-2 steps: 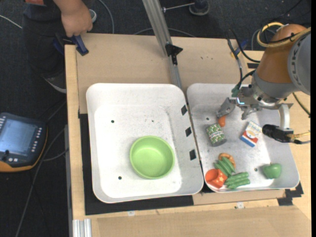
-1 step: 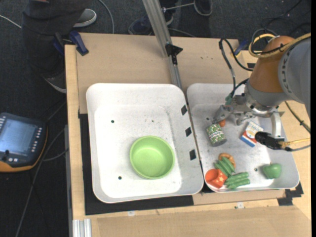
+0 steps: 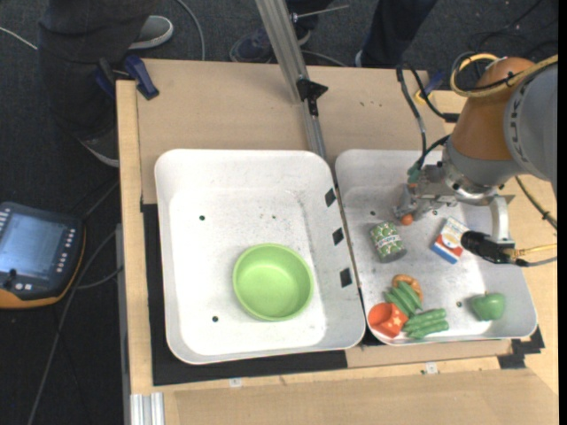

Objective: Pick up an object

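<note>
Markings: the can (image 3: pixel 386 241) has a green patterned label and the carton (image 3: pixel 449 240) has red and blue print. The writing on both is too small to read.

Right bin (image 3: pixel 363 171):
- The gripper (image 3: pixel 413 207) is low over the bin's far half. Whether it is open or closed cannot be told, and nothing is seen held in it.
- A small red ball (image 3: pixel 407 220) lies just beside the gripper tip; whether they touch cannot be told.
- The can lies near the ball, toward the front.
- The carton lies to the can's right, apart from it.
- At the front edge, an orange piece (image 3: pixel 406 287), a red piece (image 3: pixel 383 318) and green pods (image 3: pixel 425 322) are bunched together and touching.
- A green pepper (image 3: pixel 488 305) sits alone to the right of that bunch.

Left bin (image 3: pixel 204 184): one green bowl (image 3: pixel 273 282), upright, in the front half.

Surroundings: a metal post (image 3: pixel 282 42) slants across the bench behind the bins. A pendant (image 3: pixel 31 253) lies on the floor to the left.
</note>
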